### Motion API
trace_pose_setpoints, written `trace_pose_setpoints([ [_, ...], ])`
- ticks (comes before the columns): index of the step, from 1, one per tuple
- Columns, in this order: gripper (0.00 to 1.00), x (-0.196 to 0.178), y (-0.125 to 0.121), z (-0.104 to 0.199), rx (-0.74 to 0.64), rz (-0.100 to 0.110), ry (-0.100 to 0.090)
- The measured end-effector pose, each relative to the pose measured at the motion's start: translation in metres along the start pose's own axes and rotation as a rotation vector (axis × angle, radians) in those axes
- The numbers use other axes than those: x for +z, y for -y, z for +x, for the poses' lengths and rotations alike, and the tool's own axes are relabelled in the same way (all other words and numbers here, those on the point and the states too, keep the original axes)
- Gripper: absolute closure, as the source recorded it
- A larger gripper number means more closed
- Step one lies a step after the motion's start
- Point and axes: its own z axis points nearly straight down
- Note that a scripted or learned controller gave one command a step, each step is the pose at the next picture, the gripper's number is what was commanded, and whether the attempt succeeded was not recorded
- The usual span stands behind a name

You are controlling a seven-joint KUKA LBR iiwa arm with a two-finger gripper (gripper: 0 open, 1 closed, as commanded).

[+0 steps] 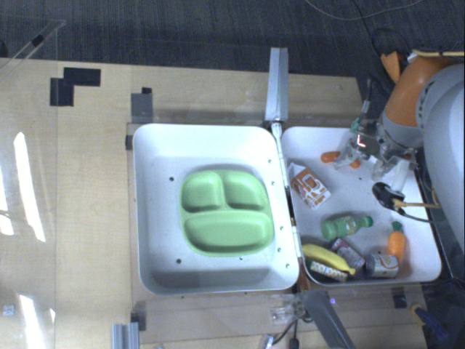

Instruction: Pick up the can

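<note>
The table (73, 217) carries two shallow white bins side by side, with a metal divider rail (277, 86) standing at their shared far edge. The left bin (152, 267) holds a green compartment tray (225, 211) lying flat near its middle. The right bin (429, 267) holds the loose items.

The grey arm (443, 129), with its orange band (403, 93), reaches in over the right bin's far right corner. The gripper (370, 147) hangs above the bin floor near that far edge, close beside a small orange piece (333, 156); whether its fingers are spread or closed cannot be told from this angle, and nothing shows between them.

A white snack packet (309, 186) lies by the bin's left wall. A green bottle (345, 226) lies on its side toward the middle. A banana (325, 257) rests along the near left corner, touching a dark wrapped packet (347, 253) just beside it. A black spoon with a wooden handle (398, 199) lies by the right wall. A small orange carrot-like toy (396, 243) sits near the right wall.

The can (382, 265) lies on its side at the near edge of the right bin, just beside the orange toy, well apart from the gripper.
</note>
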Motion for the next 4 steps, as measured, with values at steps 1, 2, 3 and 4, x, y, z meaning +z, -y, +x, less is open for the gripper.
trace_pose_setpoints([
  [1,0.0,-0.002,0.085,-0.049,-0.103,-0.008,-0.003],
  [2,0.0,0.0,0.004,-0.007,0.069,-0.006,-0.003],
  [3,0.0,-0.002,0.083,-0.042,0.143,-0.007,-0.004],
  [4,0.0,-0.044,0.06,-0.05,0.176,-0.004,-0.003],
])
